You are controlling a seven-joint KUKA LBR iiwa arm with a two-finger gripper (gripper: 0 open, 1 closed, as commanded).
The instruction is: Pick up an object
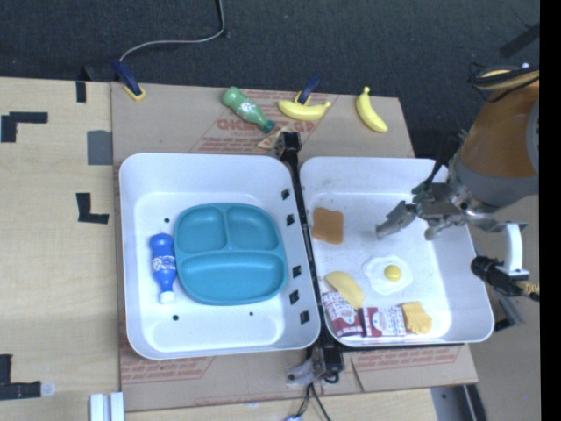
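Fried egg (387, 274) lies on the right bin's (456, 323) floor, not yet lifted. Gripper (412, 222) hovers just above it, fingers apart and holding nothing; the grasp is left to do.

camera: fixed overhead | slanted down | both bins (131, 235) framed | arm (495, 143) at right
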